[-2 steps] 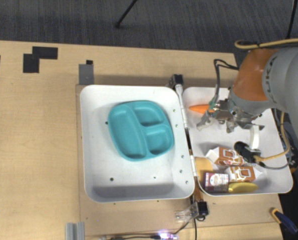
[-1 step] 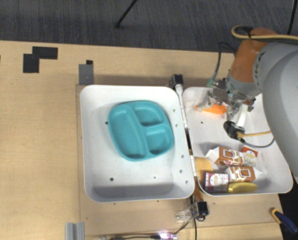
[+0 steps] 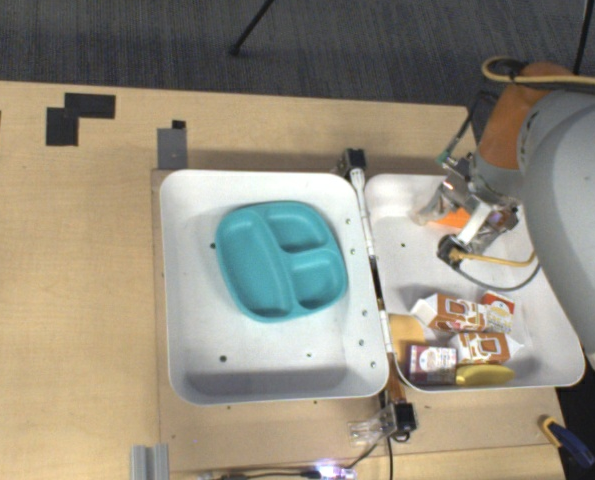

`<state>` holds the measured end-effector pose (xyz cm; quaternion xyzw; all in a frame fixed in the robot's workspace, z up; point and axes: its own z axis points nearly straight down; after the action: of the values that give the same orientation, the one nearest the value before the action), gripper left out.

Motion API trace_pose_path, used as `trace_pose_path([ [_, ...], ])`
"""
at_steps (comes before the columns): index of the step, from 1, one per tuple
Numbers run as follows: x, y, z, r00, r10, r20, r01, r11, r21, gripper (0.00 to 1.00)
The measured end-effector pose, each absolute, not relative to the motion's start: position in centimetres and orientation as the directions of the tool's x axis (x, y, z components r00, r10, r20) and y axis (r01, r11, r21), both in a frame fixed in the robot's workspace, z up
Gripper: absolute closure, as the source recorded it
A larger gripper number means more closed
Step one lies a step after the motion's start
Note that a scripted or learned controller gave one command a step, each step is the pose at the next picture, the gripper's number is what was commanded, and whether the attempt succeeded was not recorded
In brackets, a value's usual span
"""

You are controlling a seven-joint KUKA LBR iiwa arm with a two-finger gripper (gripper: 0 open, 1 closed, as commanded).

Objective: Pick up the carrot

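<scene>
So your arm [image 3: 567,188] came in from the right edge of the table [image 3: 67,298] and covered a good chunk of the right bin [image 3: 397,258]. The end effector [image 3: 467,213] sat low over that bin's far end, and honestly you couldn't tell if it was open or closed, too much metal and cable bunched up there. The carrot [image 3: 458,218] was just a small orange sliver peeking out right at the end effector, mostly hidden, so whether it was actually gripped was impossible to make out. A yellow cable [image 3: 497,261] looped just beside it. At the bin's near end you had a pile of brown and white snack packets [image 3: 472,318], a dark packet [image 3: 432,361] and something yellow [image 3: 484,374], partly overlapping. The teal divided plate [image 3: 280,259] sat in the middle of the left bin [image 3: 192,358].
</scene>
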<state>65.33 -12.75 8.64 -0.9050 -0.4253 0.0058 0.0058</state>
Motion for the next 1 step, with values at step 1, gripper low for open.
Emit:
trace_pose_path([
  [1, 65.69, -12.58, 9.89, 0.628, 0.778, -0.002, 0.778, -0.628, -0.001, 1.00],
])
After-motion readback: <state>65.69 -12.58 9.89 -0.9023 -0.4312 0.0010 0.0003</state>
